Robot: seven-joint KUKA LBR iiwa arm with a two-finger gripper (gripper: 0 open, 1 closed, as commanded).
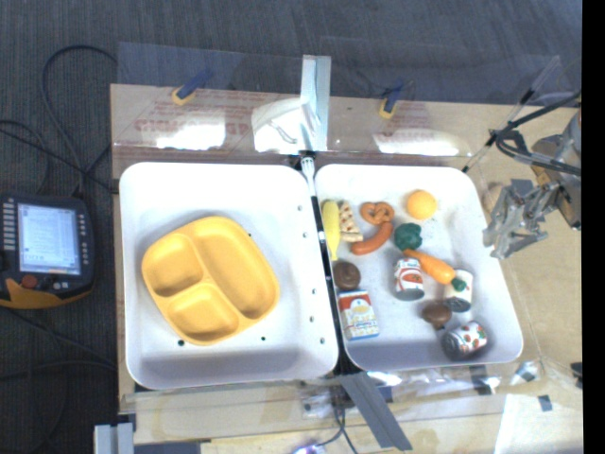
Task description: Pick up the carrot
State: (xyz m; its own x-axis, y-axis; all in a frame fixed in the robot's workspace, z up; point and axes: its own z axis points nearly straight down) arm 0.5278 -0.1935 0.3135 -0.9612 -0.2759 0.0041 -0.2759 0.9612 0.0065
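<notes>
Looking down, we see a wooden bench [189, 112] on dark carpet; the tapered orange carrot [432, 266] lies in the glossy right bin [473, 192], and the gripper [515, 223] hangs beside it.

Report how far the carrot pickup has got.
Nothing looks done yet: the carrot lies in the right bin among the other toy food, beside the small can. In hand: the end effector sits outside that bin's right wall, carrying nothing. Left: reach in, grip the carrot and lift it.
</notes>
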